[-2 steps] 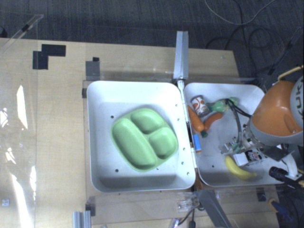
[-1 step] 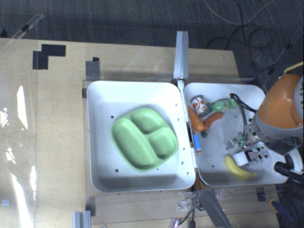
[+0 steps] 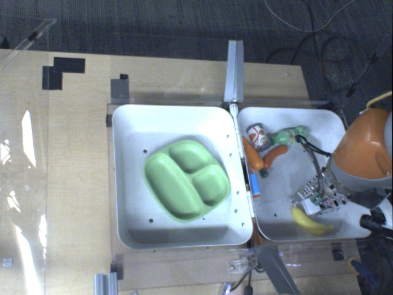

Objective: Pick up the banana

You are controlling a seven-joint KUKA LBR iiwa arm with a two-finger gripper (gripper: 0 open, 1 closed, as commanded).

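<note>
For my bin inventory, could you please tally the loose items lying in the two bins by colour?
Green: 2, the divided plate and a small toy
Orange or red: 2, the carrot and a sausage-like piece
Yellow: 1, the banana
Blue: 1, a small tube
Printed: 1, the can
Total: 7

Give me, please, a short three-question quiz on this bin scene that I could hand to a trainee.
1. True or false: the banana lies in the left bin.
2. Which item sits in the left bin? A) green divided plate B) a can C) a carrot
3. Fill in: the pincer hovers just above the ____.

Key: 1. False, it lies in the right bin, near its front edge. 2. A. 3. Banana.
</note>
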